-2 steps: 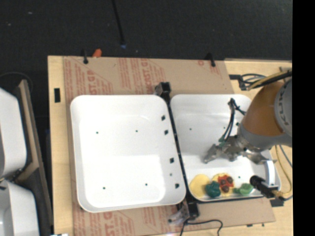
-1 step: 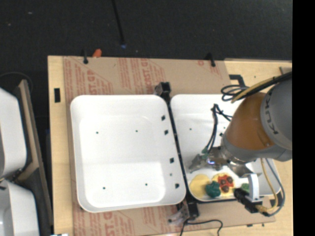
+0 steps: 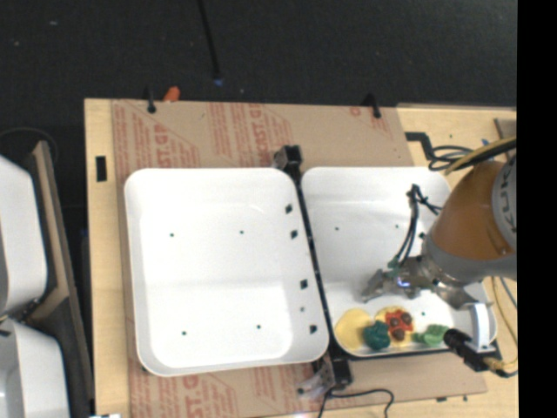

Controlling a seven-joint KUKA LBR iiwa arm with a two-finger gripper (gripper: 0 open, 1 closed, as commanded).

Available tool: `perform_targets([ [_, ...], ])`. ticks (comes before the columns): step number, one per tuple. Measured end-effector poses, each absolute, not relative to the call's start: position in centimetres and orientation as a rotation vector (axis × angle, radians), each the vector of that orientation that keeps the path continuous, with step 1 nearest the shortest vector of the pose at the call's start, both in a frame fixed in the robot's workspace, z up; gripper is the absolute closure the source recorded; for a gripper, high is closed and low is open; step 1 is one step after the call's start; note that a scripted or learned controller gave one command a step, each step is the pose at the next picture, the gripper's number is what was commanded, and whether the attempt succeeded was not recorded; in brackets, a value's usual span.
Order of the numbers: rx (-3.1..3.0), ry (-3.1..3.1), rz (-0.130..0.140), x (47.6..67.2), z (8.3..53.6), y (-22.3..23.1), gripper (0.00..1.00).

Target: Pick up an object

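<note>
Small objects lie along the near edge of the right bin point(image 3: 348, 198): a pale yellow piece point(image 3: 351, 325), a teal round one point(image 3: 377, 337), a red and orange one point(image 3: 399, 320) and a green one point(image 3: 430, 334). My gripper point(image 3: 394, 283) hangs low in the right bin, just behind this cluster, under the orange wrist band point(image 3: 466, 212). A grey finger point(image 3: 378, 285) points left and down toward the yellow piece. Nothing shows between the fingers.
The left bin point(image 3: 218, 268) sits beside the right one, split from it by a black clipped divider point(image 3: 305, 251). Cables point(image 3: 452, 157) run behind the arm at the right. Brown cardboard point(image 3: 226, 138) borders the bins.
</note>
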State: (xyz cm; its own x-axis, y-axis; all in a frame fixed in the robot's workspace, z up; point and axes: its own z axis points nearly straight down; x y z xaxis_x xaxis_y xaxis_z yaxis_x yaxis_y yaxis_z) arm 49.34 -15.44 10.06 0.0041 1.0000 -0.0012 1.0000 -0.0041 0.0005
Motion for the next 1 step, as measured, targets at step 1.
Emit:
perform_targets([
  [1,2.219,2.215,0.005,49.06,17.18,-16.96,0.00],
])
